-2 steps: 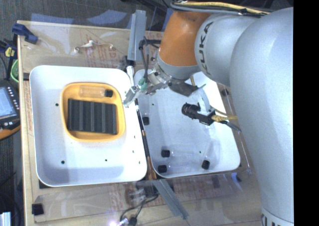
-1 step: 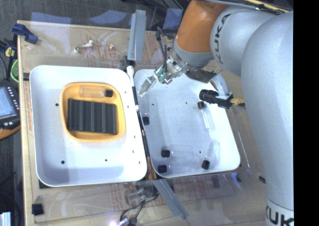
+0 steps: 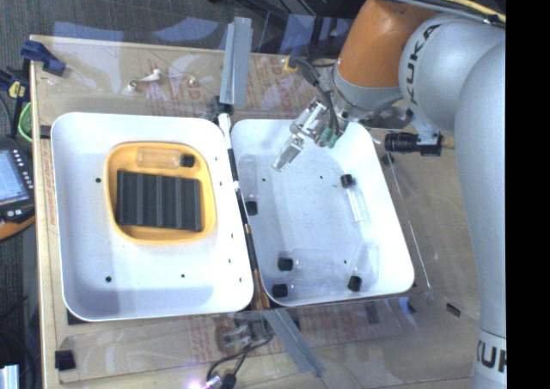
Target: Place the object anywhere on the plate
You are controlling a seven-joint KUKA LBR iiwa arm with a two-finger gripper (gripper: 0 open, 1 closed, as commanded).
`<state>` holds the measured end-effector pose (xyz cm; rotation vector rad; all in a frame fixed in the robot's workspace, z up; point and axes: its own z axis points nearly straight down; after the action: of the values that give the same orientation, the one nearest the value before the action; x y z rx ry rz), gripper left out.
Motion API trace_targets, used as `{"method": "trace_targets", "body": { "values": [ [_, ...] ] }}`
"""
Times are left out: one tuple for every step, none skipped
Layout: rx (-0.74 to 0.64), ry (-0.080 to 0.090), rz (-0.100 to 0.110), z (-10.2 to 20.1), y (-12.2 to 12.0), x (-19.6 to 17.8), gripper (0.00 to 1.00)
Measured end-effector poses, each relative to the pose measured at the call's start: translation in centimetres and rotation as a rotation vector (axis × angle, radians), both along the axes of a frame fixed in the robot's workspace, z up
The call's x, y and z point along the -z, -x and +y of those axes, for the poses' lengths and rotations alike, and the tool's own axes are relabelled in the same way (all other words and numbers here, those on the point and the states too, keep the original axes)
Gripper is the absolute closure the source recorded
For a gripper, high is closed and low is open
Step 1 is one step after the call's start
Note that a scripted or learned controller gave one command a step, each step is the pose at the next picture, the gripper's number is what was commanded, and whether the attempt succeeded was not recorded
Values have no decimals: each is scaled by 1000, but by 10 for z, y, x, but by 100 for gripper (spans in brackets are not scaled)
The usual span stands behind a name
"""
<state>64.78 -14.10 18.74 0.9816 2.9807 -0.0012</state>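
Grey arm housing (image 3: 464,164), with its orange band (image 3: 378,31) above the wrist, sits closest to the lens and enters from the right side of the view. My tool (image 3: 302,140) hangs off the wrist over the upper-left part of the right bin (image 3: 391,280), angled down and to the left. Whether its fingers are spread or pressed together, I cannot tell; no item is visible between them.

2 shallow white bins sit side by side on the table (image 3: 120,87). The left bin (image 3: 86,284) carries the plate (image 3: 112,174), a yellow-orange piece with rounded corners and a dark ribbed insert (image 3: 160,200) in its middle. A clear cylindrical object (image 3: 161,156) lies on the plate's upper rim area, above the insert, well apart from my tool.

A second clear tube-like item (image 3: 355,204) lies in the right bin near its right wall, just below a small dark block (image 3: 347,180). More small dark blocks sit along that bin's lower edge. A grey metal bar (image 3: 234,61) stands on the table above the gap between the bins.
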Motion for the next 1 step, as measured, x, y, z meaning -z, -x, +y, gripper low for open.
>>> {"method": "trace_targets", "body": {
  "values": [
    [193, -2, 5, -2, 29, 71, 0]
  ]
}}
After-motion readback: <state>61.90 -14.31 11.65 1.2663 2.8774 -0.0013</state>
